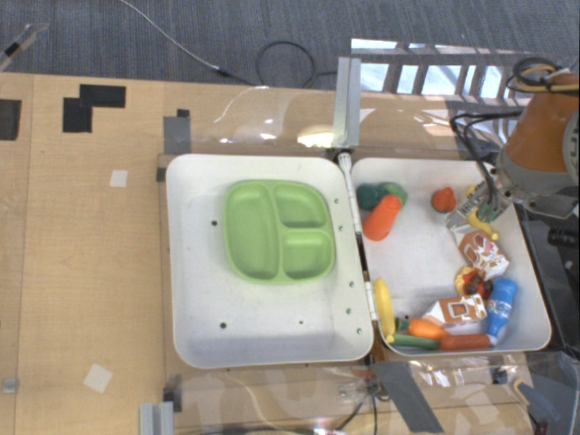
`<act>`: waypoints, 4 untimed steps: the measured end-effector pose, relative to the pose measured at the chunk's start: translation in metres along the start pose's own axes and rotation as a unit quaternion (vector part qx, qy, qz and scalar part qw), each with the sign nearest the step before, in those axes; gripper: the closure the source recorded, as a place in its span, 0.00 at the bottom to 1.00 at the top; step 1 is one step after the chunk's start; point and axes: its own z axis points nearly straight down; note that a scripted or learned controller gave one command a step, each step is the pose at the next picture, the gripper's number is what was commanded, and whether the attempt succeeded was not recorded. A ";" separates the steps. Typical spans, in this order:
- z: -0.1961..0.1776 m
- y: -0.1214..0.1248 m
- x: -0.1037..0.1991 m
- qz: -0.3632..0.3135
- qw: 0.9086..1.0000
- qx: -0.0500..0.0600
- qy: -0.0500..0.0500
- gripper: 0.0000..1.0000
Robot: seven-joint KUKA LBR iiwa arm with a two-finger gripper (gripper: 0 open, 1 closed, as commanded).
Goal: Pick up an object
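Two shallow white bins sit side by side on the wooden table (82, 270). The left bin (208, 324) carries a green divided plate (277, 231), lying flat near its middle with three compartments facing up. The right bin (412, 252) holds a scatter of toy food. Near its upper left corner a dark green vegetable (381, 193) touches an orange carrot-like piece (381, 217) that lies tilted just below it. A small red-orange ball, perhaps a tomato (442, 199), rests apart toward the upper right. Along the left wall a yellow banana (383, 306) stands lengthwise, and at its lower end a green piece (412, 341) and an orange piece (426, 330) lie close together by the bottom wall, with a red sausage-like piece (464, 341) just beside them. A small carton with brown print (458, 311) sits above these, a blue bottle (501, 308) leans at its right, and another printed packet (484, 256) lies higher up. The arm, with its orange band (542, 134), reaches over the upper right corner of that bin, and the gripper (480, 208) hangs low by the right wall, just above the printed packet and near the tomato. Whether it grips anything, or how wide it stands, I cannot tell from here; something yellow (487, 226) shows right beneath it.
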 end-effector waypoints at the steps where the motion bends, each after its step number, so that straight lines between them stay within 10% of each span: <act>1: -0.135 0.047 0.031 0.117 0.993 0.000 0.003 1.00; 2: 0.004 0.038 0.089 0.198 0.980 0.003 0.005 1.00; 3: -0.024 0.028 -0.019 0.073 0.997 0.004 0.005 1.00; 4: -0.146 0.095 0.022 0.111 0.994 -0.002 0.002 1.00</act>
